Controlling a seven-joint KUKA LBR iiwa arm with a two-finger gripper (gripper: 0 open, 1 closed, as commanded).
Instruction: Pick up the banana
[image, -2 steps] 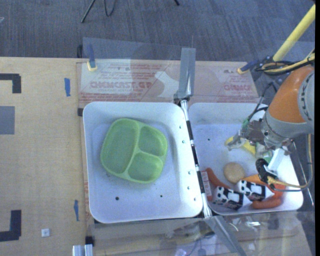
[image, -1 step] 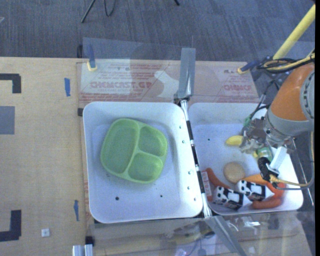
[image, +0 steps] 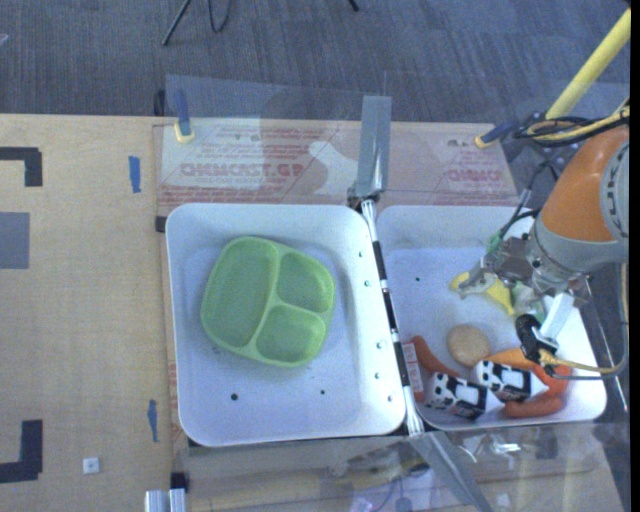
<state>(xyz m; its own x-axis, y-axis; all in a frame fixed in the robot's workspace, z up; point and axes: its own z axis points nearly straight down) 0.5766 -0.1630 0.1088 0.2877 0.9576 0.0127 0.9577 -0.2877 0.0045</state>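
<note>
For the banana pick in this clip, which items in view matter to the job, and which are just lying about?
Part of the job:
- banana, right bin, partly under the arm
- gripper, right over the banana
- right bin

Just lying about:
- green divided plate in the left bin
- tan round item
- orange pieces
- black-and-white toy

Banana (image: 484, 288) perhaps half-hidden under arm (image: 585, 205)

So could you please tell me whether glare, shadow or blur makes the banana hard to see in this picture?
Camera view: light is even and soft, with no hard shadows; the banana is small and slightly soft, partly hidden beneath the arm's gripper; pale glare streaks the clear sheet behind the bins; the green tray reads sharply enough.
</note>
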